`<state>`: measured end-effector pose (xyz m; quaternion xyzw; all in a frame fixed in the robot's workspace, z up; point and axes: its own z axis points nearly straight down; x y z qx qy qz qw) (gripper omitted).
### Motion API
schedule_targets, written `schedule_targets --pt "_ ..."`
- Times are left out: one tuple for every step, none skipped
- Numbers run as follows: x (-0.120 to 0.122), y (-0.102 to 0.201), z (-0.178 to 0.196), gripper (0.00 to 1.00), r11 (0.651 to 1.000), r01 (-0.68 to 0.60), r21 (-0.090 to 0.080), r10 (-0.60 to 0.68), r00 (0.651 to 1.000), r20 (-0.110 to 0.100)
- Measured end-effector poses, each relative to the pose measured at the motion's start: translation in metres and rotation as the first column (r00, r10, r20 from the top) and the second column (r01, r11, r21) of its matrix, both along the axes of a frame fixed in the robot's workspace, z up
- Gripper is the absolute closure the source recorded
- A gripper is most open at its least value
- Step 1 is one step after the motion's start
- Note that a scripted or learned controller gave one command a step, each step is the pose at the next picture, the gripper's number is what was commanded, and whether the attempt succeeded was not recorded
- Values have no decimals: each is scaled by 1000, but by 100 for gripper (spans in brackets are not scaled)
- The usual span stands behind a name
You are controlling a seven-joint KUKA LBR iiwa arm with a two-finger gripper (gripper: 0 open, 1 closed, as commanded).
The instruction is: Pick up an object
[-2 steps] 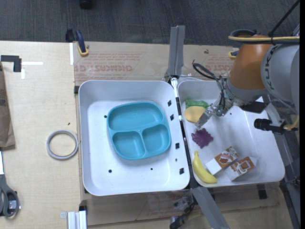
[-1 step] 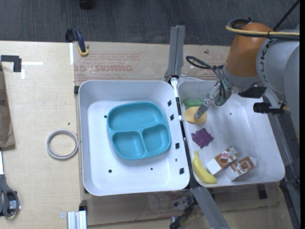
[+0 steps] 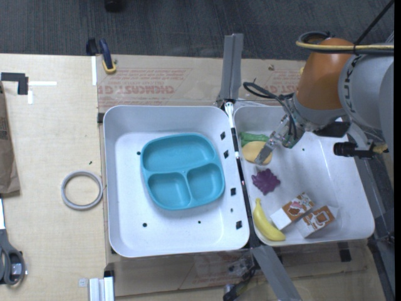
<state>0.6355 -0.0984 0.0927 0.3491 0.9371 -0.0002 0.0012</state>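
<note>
We see the bench (image 3: 56, 143) carrying two white bins: left bin (image 3: 119, 187), right bin (image 3: 341, 180). Near its left edge lie a grey ring (image 3: 82, 189), scissors (image 3: 10, 262) and brown paper (image 3: 7, 149).

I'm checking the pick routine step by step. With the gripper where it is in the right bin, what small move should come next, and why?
Probably a short straight descent, then a close. The gripper sits at the pale yellow round object near the right bin's left wall, with the green item just behind it. Nothing shows between its fingers, so no grasp is confirmed.
</note>
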Motion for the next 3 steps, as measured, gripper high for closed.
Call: schedule_targets --pt "-16 13 100 0 999 46 0 -46 999 1" --pt "-82 42 99 0 998 -68 1 68 998 -2" --pt "-158 1 22 0 1000 7 1 -7 1000 -3"
